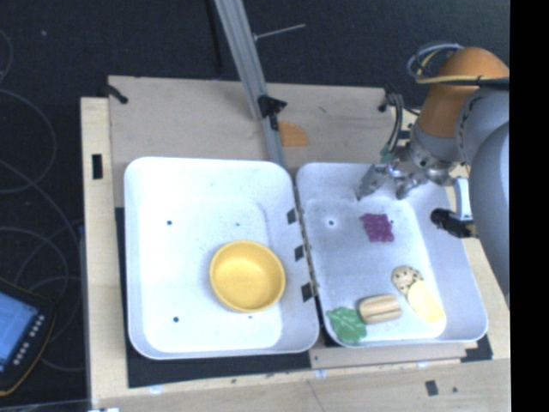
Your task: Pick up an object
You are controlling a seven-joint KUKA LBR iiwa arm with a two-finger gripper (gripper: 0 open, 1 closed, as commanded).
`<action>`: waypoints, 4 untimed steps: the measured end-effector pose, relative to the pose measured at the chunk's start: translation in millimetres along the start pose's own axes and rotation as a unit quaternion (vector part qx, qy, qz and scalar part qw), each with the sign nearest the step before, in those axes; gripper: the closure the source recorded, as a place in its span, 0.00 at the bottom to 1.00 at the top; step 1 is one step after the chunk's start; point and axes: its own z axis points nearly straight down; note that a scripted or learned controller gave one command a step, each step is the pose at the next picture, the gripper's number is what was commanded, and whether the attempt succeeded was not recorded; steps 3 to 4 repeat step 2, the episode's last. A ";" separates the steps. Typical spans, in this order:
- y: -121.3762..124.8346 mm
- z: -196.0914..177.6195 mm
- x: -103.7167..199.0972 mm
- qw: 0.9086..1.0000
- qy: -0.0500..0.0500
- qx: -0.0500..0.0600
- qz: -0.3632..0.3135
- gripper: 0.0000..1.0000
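Sitting in the left bin: a yellow bowl. Lying in the right bin, left to right: green piece, tan block, purple object, speckled ball, yellow piece. Hovering above the purple object, apart from it: gripper, fingers spread, holding nothing

Dark floor with cables; pale wooden bench; grey metal pole slanting up; tablet lower left.
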 end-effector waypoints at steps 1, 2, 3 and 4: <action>-0.1 0.7 -1.9 1.000 0.000 -0.001 0.000 0.00; 0.5 -11.6 -3.6 1.000 -0.003 -0.002 -0.002 1.00; 0.5 -11.6 -3.6 1.000 -0.003 -0.002 -0.002 1.00; 0.5 -11.6 -3.6 1.000 -0.003 -0.002 -0.002 1.00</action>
